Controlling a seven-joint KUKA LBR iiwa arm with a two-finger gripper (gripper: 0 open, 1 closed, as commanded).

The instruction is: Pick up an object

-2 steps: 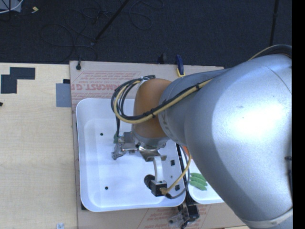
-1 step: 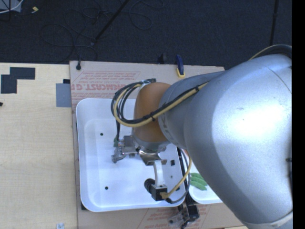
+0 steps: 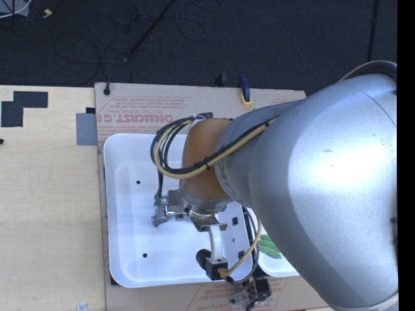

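Hanging low over the middle of the left bin, the hand is seen from above, under the orange band of the arm; I cannot tell if it is released or clenched, and nothing is seen in its grasp. Nearest to the camera, a green object lies in the right bin, close to that bin's left wall. The big grey arm hides most of it, and most of this bin too. The left bin has a bare white floor with two small dark dots on it. Both bins stand on a cardboard sheet with red print, which lies on the pale wooden tabletop. Further back, a blue clip sits on the far edge of the cardboard. To the left of the cardboard, a grey square and black shapes are on the tabletop. Beyond the tabletop is a dark floor with thin cables on it.
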